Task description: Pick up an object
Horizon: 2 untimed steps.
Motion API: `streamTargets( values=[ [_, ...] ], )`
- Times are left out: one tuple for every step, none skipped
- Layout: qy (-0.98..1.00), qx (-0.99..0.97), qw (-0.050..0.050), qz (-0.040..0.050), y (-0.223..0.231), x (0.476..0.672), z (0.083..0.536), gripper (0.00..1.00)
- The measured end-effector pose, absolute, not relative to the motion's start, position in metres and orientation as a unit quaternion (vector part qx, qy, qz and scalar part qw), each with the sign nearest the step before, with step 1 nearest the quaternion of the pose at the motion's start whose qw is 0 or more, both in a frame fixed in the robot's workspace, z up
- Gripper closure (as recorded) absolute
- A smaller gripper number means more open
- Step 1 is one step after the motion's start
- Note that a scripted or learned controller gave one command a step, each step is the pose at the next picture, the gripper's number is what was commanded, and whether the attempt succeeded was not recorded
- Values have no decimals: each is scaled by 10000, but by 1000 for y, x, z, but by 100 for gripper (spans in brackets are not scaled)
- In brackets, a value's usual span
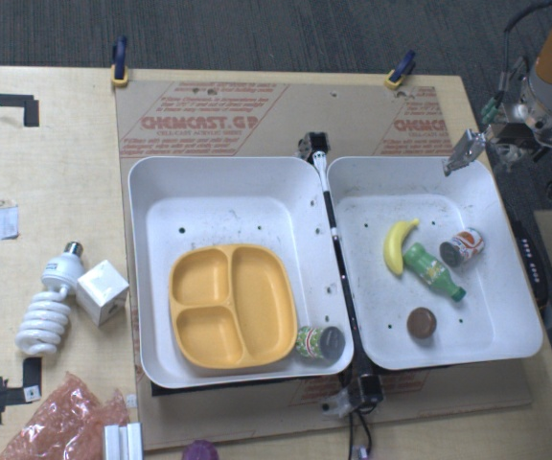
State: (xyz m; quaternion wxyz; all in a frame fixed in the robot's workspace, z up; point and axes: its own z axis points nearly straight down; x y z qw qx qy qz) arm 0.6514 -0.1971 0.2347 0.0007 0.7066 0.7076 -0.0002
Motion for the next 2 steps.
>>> streamTargets(
  values=[
    [7072,7070,5,0,-213,628,100,0],
    [7066,7077,1,-1,-160,566,93,0]
  ],
)
